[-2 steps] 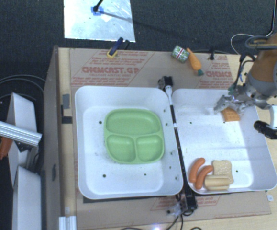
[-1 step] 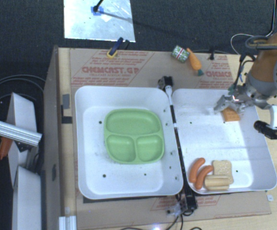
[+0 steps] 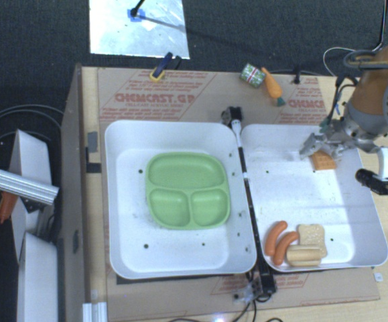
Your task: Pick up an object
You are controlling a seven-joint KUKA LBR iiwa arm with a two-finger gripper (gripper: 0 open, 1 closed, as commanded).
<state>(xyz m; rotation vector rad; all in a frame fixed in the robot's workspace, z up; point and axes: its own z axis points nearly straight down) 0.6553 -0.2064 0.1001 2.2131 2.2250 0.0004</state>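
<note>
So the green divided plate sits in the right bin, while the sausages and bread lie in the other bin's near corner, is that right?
Not quite: the camera view shows the green divided plate in the left bin; the sausages and bread lie in the right bin's near corner.

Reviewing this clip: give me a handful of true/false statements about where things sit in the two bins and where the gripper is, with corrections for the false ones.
1. A green divided plate lies in the left bin. True.
2. The gripper is over the left bin. False: it is over the far side of the right bin, by a small orange-brown piece.
3. Two sausages lie in the near corner of the right bin, next to the bread pieces. True.
4. The toy carrot lies on the green plate. False: it lies on the cardboard beyond the bins, beside a small green can.
</note>
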